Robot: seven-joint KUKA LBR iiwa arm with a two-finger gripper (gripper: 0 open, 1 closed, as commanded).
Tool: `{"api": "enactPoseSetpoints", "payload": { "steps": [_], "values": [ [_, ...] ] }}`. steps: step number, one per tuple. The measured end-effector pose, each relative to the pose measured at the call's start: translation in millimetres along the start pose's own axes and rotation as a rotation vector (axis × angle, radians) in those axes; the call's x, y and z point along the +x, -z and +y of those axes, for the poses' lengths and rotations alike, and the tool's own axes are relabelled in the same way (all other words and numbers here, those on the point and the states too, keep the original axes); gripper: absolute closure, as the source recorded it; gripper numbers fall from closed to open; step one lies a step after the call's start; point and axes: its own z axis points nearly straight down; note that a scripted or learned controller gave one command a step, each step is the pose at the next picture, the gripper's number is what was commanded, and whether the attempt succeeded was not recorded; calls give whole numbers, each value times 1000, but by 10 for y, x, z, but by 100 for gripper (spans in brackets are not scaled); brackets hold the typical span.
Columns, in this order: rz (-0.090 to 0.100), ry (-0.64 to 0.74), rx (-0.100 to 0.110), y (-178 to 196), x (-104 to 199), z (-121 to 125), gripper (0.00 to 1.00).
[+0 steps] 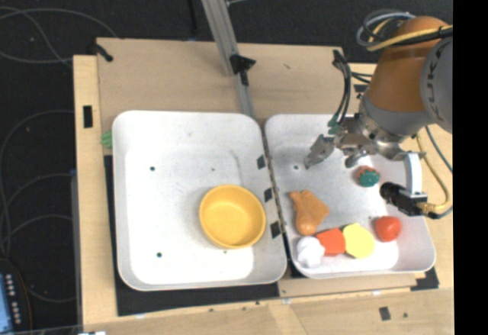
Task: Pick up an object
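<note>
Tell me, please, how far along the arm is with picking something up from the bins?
Nothing looks picked yet. The gripper hangs over the right bin with nothing between its fingers. The tan toy, orange block, yellow piece and red ball all lie there. Descent, grasp and lift remain.

Left bin [152, 143]: your open floor is wide, apart from the yellow bowl [232, 216].
Right bin [293, 135]: back half free.
Front edge: tan piece [308, 210], white ball [309, 251], orange block [332, 241], yellow object [359, 240], red ball [387, 228] crowd you.
</note>
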Motion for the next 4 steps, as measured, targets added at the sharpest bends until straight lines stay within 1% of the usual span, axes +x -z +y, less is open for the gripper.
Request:
{"api": "enactPoseSetpoints", "payload": {
  "steps": [1, 2, 3, 4],
  "values": [
    [0, -2, -1, 1, -1, 1, 0],
    [-2, -4, 6, -583, -36, -96, 0],
    [-3, -4, 5, -1113, -53, -107, 0],
    [-1, -11, -3, -976, -53, -86, 100]
  ]
}}
